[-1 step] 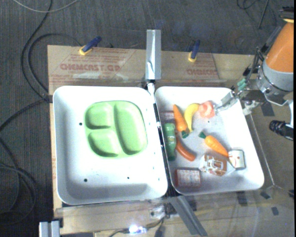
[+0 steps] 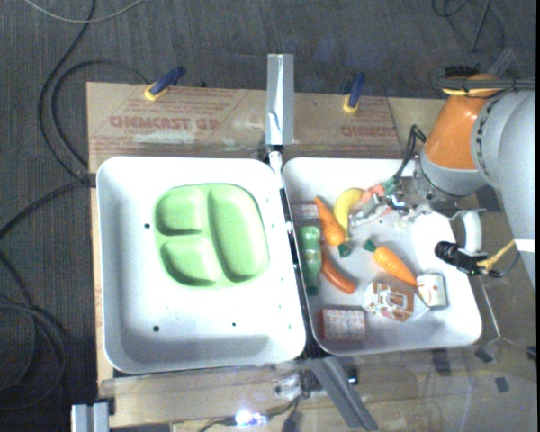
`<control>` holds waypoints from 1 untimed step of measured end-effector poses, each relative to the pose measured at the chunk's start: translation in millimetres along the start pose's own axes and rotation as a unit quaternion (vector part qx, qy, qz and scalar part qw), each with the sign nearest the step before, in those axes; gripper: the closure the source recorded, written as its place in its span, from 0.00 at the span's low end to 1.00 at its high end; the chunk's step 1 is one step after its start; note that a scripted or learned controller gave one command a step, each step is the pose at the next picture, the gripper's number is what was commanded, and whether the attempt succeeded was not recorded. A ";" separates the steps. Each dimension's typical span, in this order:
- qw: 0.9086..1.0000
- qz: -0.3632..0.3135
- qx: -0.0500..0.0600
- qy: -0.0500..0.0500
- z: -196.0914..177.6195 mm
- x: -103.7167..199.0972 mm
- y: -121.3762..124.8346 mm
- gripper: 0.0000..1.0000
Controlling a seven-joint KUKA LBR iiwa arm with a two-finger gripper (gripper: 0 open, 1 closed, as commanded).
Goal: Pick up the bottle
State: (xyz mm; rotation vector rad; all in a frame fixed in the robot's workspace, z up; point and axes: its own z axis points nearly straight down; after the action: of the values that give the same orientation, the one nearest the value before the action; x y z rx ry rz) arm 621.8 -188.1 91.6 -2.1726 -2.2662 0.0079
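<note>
The bottle (image 2: pixel 310 256) is small and green with a yellowish lower half. It lies along the left wall of the right bin (image 2: pixel 459 327), lengthwise toward the front. My gripper (image 2: pixel 367 216) hangs low over the upper middle of that bin, next to a yellow banana (image 2: pixel 346 203). It is to the right of the bottle and further back, with an orange carrot (image 2: pixel 328 221) lying between them. Nothing shows in the gripper's grasp.
Also in the right bin are a second carrot (image 2: pixel 394 262), an orange sausage-like piece (image 2: pixel 339 280), two printed packets (image 2: pixel 392 300) (image 2: pixel 343 322) and a small box (image 2: pixel 433 290). The left bin (image 2: pixel 126 331) holds a green divided tray (image 2: pixel 212 233). A metal post (image 2: pixel 279 97) stands behind the bins.
</note>
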 end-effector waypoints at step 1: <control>0.999 0.046 0.006 0.009 3.3 -20.8 32.3 0.00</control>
State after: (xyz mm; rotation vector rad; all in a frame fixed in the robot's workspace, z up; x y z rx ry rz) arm 654.9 -207.5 88.2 -2.2599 -2.1491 0.0030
